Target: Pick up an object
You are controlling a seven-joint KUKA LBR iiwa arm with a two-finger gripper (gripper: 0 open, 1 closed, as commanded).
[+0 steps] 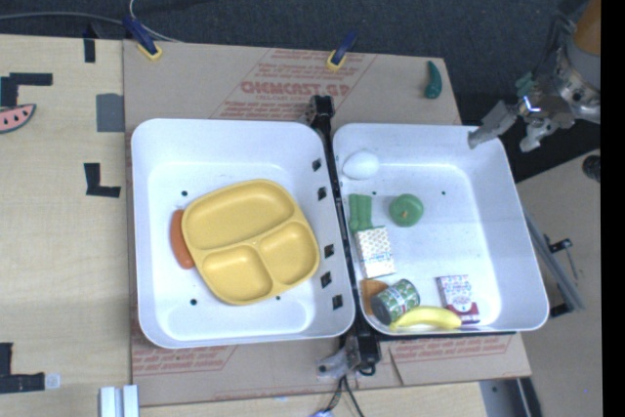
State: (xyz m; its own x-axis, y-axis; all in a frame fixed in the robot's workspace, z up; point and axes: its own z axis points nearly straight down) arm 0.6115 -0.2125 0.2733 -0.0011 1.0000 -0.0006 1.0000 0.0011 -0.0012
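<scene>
My gripper hangs at the far right corner of the right bin, above its rim, open with nothing between its fingers. Inside this bin lie a white egg, a green block, a round green fruit, a patterned white box, a green can, a banana and a small red-and-white carton. The nearest of these to the gripper is the green fruit, well down and left of it.
The left bin holds a yellow divided plate with an orange item partly under its left edge. A small green object lies on the cardboard behind the right bin. Two clamps and a cable sit at the back.
</scene>
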